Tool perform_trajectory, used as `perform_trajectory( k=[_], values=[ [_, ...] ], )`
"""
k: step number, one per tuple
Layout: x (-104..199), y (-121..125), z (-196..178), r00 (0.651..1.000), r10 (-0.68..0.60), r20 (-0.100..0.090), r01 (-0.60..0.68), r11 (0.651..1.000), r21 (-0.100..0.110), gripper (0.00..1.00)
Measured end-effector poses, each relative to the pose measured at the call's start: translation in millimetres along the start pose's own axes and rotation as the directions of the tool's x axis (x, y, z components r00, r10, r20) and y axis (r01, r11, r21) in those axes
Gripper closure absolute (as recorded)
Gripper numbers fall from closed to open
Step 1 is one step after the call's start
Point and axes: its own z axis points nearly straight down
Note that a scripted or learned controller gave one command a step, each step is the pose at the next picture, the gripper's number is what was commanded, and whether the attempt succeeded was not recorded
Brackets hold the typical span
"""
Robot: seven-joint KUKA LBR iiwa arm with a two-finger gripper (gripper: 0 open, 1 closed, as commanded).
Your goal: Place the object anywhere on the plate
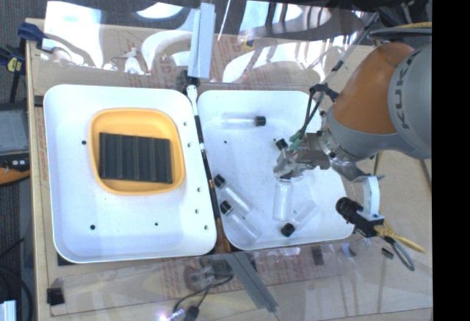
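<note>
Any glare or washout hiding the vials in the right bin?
Camera view: the clear vials blend into the right bin, caps easiest to spot; bright reflections streak the transparent panel along the top; the yellow plate reads clearly.

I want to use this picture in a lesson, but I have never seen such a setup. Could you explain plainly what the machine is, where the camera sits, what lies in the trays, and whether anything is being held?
One camera looks down at a slant on a bench with two shallow white bins. The grey robot arm with an orange band reaches in from the right; its gripper hangs over the right bin. That bin holds several clear vials with black caps: one near the top, one just below the gripper, others lower left. The left bin holds a yellow plate with a dark ribbed block on it. I cannot tell whether the gripper holds anything.
</note>
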Motion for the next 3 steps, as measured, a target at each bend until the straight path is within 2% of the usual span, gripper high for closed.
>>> perform_trajectory(
  k=[1, 2, 3],
  values=[
    [20.9, -22.4, 41.6, 0.991, -0.133, -0.002, 0.133, 0.991, 0.003, 1.0],
    [104.9, 6.9, 27.7, 0.923, -0.385, -0.001, 0.385, 0.923, 0.001, 1.0],
    [144.4, -28.8, 27.4, 0.87, -0.494, -0.003, 0.494, 0.87, 0.003, 1.0]
  ],
)
